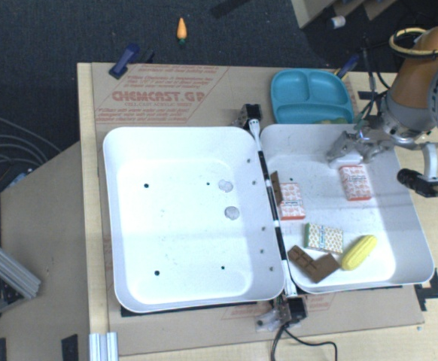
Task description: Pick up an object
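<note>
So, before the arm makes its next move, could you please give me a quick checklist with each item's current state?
1. Gripper over the right white bin: ok.
2. Object between the fingers: cannot tell.
3. Red-and-white rectangular packet just below the gripper, lying apart from the others: ok.
4. Yellow plastic corn cob touching the brown L-shaped block: not ok for a clean pick.
5. Teal divided plastic tray outside the bins: ok.

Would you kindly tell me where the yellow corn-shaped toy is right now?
The yellow corn-shaped toy lies near the front edge of the right white bin, beside the green patterned packet and brown L-shaped block.
</note>
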`<action>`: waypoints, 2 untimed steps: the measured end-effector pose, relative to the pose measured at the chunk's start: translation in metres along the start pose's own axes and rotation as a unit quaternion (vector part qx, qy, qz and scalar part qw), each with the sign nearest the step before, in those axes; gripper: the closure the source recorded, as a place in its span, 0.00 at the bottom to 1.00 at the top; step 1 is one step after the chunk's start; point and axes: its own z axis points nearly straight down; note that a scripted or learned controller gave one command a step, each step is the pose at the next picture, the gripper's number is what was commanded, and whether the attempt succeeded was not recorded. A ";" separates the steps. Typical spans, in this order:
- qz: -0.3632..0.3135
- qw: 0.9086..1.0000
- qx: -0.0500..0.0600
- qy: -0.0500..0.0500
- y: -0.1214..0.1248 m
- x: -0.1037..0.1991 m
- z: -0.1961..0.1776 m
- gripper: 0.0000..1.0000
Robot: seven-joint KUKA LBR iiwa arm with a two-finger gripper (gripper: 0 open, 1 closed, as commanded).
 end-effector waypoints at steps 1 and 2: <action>0.002 1.000 -0.002 -0.008 -0.002 0.026 0.002 0.00; 0.002 1.000 -0.002 -0.006 -0.002 -0.006 -0.019 0.00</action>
